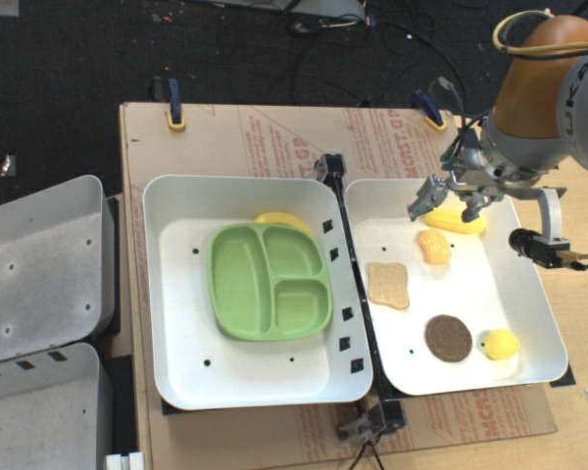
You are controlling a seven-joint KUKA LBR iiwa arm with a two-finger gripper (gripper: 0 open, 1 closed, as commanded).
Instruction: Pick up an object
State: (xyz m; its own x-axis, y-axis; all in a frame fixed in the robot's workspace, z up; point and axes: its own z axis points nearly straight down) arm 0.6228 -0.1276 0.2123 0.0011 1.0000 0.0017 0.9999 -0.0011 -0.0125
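Because the arm reaches in from the right, its gripper (452, 201) hangs over the far end of the right bin (539, 302), directly above a yellow banana-like piece (455, 220) that lies near the far wall. The fingers appear spread, one pointing left at the level of the banana's end and the other nearer the middle, with nothing seen between them; the piece rests on the bin floor, so no grasp is established. The banana is judged the likeliest target, being the object closest beneath the tool. Just beside it, toward the viewer, sits a small orange-yellow ridged piece (434, 248), close enough to be nudged in a descent. Farther forward lie a slice of toast (388, 285), a brown round cookie (449, 338) and a yellow lemon-like ball (500, 344), well apart from the gripper. The left bin (167, 292) holds a green divided plate (270, 281), with a yellow object (280, 219) partly hidden behind its far rim.
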